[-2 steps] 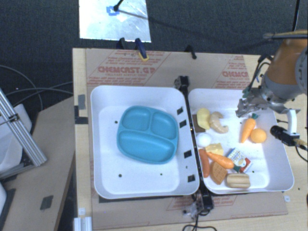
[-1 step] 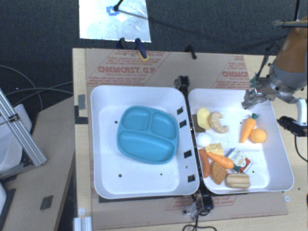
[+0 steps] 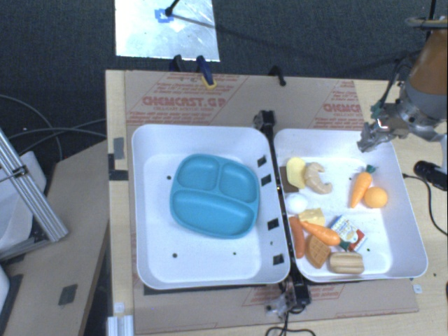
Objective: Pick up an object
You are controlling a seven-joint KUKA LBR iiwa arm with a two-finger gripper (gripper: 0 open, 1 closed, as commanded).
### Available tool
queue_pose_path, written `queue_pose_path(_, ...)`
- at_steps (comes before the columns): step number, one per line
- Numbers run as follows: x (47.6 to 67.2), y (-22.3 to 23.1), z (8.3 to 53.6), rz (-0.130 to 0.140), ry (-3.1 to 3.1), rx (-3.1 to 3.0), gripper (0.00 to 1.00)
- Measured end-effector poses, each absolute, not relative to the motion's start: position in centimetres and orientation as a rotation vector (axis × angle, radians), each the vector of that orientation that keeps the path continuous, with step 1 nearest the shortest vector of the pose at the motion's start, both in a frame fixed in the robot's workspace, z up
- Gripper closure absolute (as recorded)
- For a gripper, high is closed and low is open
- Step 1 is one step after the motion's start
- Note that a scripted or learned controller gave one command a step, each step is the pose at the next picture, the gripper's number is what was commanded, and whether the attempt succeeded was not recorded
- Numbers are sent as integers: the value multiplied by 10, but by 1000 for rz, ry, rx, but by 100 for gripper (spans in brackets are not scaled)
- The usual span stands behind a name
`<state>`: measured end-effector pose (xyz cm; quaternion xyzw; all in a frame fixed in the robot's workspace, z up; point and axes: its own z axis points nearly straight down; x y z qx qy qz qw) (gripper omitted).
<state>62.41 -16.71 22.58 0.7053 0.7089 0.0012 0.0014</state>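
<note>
Bread loaf, carrot, jaws above

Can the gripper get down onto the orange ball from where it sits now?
Probably yes. The gripper hangs over the right bin's far corner; the ball lies uncovered, with only a carrot alongside.

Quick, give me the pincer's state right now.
Pincer: above the upper right corner of the right bin, nothing seen between its tips; open or shut cannot be told.
</note>
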Motion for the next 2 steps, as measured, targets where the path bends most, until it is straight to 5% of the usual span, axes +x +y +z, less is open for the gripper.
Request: queue_pose_path(2, 601, -81, 216, 1, 2228, 2214, 100)
